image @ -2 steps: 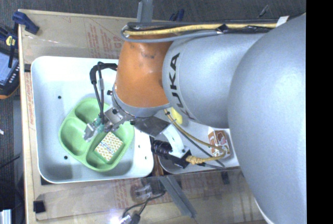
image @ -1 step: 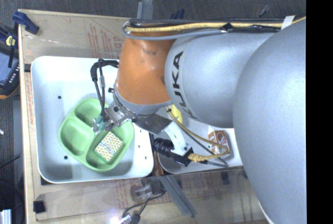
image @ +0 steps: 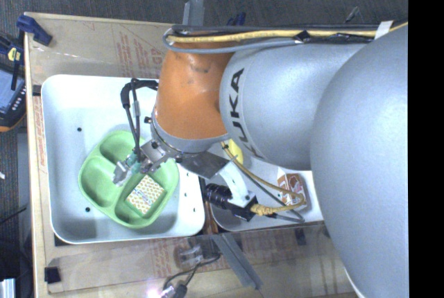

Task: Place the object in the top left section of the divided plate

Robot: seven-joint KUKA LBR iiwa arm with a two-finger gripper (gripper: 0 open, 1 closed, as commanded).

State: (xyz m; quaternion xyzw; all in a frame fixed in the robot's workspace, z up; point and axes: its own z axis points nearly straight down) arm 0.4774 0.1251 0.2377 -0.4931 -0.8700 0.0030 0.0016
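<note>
Placing step, by judgement. Two-finger gripper (image: 130, 169) low over green divided plastic plate (image: 97, 175) in left white bin (image: 59, 151); jaw state unreadable. Pale patterned square object (image: 146, 193) lying in lower-right section. Next: regrasp, shift to top-left section.

This looks like a robot lab: a big grey industrial arm (image: 291, 123) with loose cables (image: 270, 203) works over white bins (image: 62, 151) on a plywood desk (image: 97, 33), with blue clamps (image: 33, 28) at its corner.

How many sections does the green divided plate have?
3 visible in the green divided plastic plate: one at the left, one at the top, one at the lower right holding a patterned square object. The arm may hide more.
</note>
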